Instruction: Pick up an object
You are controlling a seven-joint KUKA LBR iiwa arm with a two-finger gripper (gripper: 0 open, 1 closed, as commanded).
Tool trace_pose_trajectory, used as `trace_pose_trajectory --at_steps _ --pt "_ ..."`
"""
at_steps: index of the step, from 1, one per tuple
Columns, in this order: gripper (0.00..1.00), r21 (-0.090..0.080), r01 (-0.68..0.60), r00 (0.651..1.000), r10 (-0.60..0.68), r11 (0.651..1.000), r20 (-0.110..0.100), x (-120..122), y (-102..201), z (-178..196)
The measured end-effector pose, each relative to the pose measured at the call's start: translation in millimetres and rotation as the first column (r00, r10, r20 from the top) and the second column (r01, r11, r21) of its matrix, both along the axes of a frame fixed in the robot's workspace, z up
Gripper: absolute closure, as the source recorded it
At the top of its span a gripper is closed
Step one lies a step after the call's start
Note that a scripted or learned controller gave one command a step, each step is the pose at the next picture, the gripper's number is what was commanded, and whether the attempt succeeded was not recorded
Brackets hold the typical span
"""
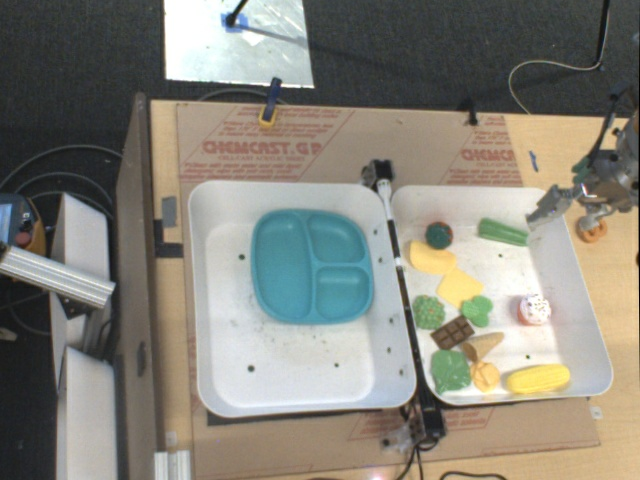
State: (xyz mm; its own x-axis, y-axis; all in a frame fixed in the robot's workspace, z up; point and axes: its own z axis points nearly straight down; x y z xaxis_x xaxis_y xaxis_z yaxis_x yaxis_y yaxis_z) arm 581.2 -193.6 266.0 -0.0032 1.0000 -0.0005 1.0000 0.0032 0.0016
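Note:
The right bin holds several toy foods: a green pod, a dark green ball, two yellow pieces, green broccoli bits, a chocolate bar, a cone, a green leaf, a corn cob and a pink-and-white cupcake. The gripper hangs at the bin's upper right rim, just right of the green pod, with nothing seen in it.
The left bin carries a teal divided plate. A black clamp sits at the top of the seam between bins. An orange round piece lies on the bench right of the bins.

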Motion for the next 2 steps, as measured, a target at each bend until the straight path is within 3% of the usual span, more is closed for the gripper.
trace_pose_trajectory --at_steps 1,2 --pt "0.00 0.005 -0.007 1.000 0.007 1.000 -0.007 31.2 57.1 -104.9" --pt "0.00 0.003 0.001 1.000 -0.001 1.000 -0.007 -2.5 73.3 -185.9"
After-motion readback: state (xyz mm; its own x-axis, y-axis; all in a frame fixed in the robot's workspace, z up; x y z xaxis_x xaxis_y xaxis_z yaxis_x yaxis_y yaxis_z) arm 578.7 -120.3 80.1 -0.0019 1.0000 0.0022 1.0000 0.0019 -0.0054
